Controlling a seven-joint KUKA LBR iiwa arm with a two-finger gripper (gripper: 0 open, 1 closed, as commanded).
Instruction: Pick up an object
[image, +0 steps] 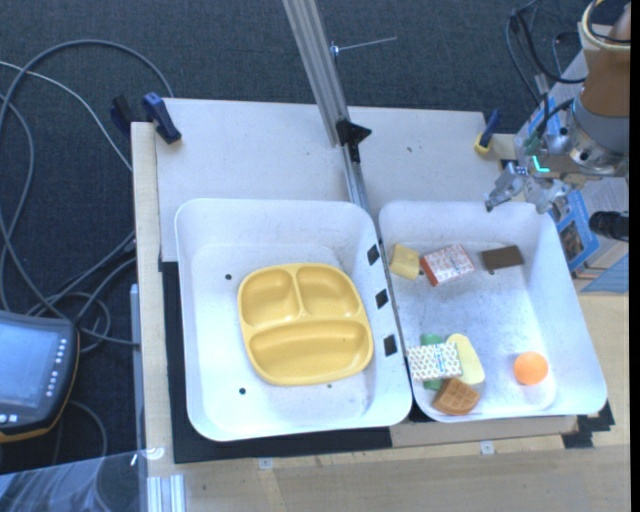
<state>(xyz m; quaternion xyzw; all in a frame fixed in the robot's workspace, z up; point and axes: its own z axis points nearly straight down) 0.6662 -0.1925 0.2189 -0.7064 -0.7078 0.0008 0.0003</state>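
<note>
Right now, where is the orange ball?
The orange ball sits in the right bin, near its front right corner, to the right of the waffle and the yellow block.

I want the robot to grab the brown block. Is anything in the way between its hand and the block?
Nothing visible blocks it. The hand hangs above the right bin's far rim, and the brown block lies just below it on bare bin floor. The nearest thing, the red and white box, sits off to the side.

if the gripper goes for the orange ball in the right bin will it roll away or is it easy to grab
The orange ball looks round and smooth, so a nudge would probably send it rolling. It sits near the right bin wall, which may stop it. It looks small and likely light.
</note>
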